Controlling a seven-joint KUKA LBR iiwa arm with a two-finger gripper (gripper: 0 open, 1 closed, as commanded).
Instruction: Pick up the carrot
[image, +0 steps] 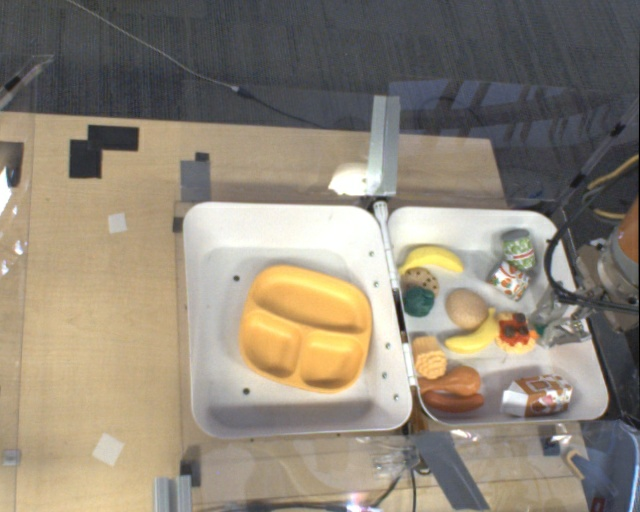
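At right of frame, the claw (562, 328) hung over the right bin (590, 400), grip state unreadable. Carrot (430, 357) lay at that bin's lower left, touching a brown sausage (455, 388). Yellow tray (305, 327) sat in the left bin (210, 400).

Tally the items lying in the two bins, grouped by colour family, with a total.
Yellow or orange-yellow: 3 (divided tray, banana, banana)
Red, orange or brown: 4
Tan: 1 (egg-shaped item)
Green: 1 (round item)
Printed packaging: 2 (can, carton)
Total: 11
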